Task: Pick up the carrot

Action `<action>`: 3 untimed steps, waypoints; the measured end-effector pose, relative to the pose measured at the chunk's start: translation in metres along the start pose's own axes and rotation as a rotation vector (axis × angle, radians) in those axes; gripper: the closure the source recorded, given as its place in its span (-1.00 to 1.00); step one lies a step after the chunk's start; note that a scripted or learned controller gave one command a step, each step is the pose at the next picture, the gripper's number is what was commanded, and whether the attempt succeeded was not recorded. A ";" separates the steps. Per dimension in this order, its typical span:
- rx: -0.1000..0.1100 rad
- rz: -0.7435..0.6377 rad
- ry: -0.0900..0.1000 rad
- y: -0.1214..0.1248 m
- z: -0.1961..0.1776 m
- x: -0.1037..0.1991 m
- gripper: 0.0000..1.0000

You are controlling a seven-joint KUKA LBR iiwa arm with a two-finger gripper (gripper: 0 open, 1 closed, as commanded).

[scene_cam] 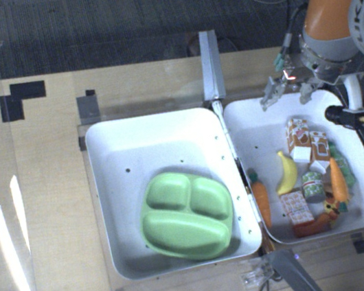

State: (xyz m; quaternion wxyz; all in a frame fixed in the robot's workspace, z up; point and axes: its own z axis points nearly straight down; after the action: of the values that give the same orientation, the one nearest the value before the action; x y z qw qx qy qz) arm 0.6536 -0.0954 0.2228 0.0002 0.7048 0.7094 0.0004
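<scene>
An orange carrot point(262, 202) with a green top lies along the left wall of the right bin point(254, 118). A second carrot-like orange piece point(338, 180) lies near that bin's right side among other toy food. My gripper point(290, 92) hangs over the far rim of the right bin, well behind both carrots. Its two fingers are spread apart with nothing between them, so it is open.
A yellow banana point(286, 173), brown-and-white boxes point(305, 142), a small can point(312, 185), a patterned packet point(295, 206) and a red item point(313, 226) crowd the right bin. A green divided plate point(188, 214) lies in the left bin point(116, 188). A metal divider point(211, 66) runs between the bins.
</scene>
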 end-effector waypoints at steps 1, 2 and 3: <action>-0.002 -0.073 -0.001 -0.057 -0.001 -0.041 -1.00; -0.001 -0.197 0.000 -0.126 0.080 -0.092 -1.00; -0.031 -0.233 -0.016 -0.116 0.108 -0.107 -1.00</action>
State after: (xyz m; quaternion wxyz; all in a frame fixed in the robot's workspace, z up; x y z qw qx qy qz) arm 0.5380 -0.2029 0.1151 0.0167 0.6173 0.7865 0.0058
